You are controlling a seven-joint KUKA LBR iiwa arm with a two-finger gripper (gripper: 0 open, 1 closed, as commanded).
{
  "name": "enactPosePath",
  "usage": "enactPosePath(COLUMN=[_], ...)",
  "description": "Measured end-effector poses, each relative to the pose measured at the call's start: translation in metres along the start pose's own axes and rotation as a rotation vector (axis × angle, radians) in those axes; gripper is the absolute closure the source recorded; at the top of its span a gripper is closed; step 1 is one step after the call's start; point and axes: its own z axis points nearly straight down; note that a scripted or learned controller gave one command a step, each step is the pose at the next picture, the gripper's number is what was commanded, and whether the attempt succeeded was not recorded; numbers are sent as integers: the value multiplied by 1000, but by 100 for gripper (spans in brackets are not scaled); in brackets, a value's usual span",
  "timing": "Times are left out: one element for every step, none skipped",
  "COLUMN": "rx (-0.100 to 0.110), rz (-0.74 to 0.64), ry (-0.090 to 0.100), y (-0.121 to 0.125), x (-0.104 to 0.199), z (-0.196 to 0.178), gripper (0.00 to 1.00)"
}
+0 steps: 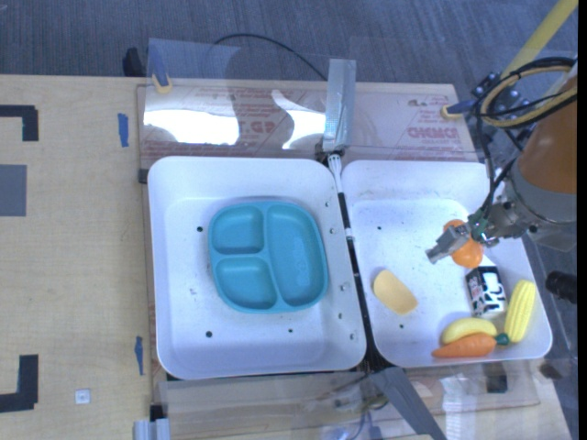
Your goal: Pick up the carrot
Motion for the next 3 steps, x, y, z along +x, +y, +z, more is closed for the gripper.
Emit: enactPosePath(rx=[12, 20, 13], rz=[4, 142, 420], ry=[4, 6, 2], y=[-3, 0, 29], x=[-1, -53, 8], z=[6, 70, 65], gripper=[0, 0, 0])
